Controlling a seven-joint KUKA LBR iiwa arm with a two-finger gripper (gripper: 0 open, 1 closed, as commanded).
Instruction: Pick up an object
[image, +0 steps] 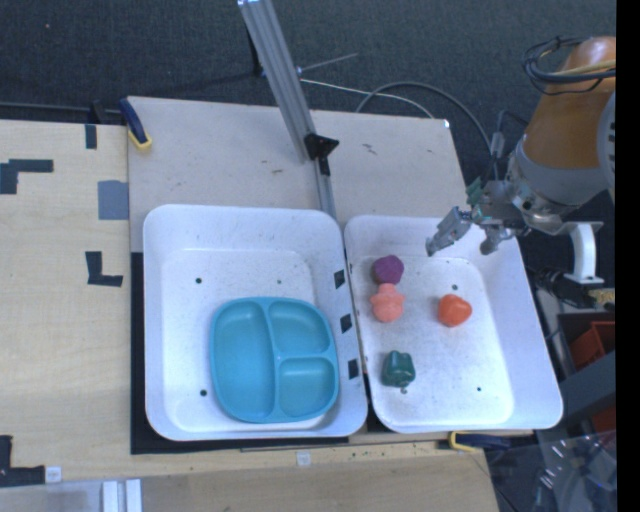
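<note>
The claw (466, 232) hung open and empty, and closing too early could have knocked the purple object (388, 268) aside.

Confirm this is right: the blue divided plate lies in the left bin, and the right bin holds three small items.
One thing is wrong: the right bin holds four small items, not three: purple, pink, orange and green. The camera view shows them. The blue divided plate does lie in the left bin.

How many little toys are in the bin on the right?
4. A purple one at the back, a pink one just in front of it, an orange one to the right, a green one nearest the front.
</note>
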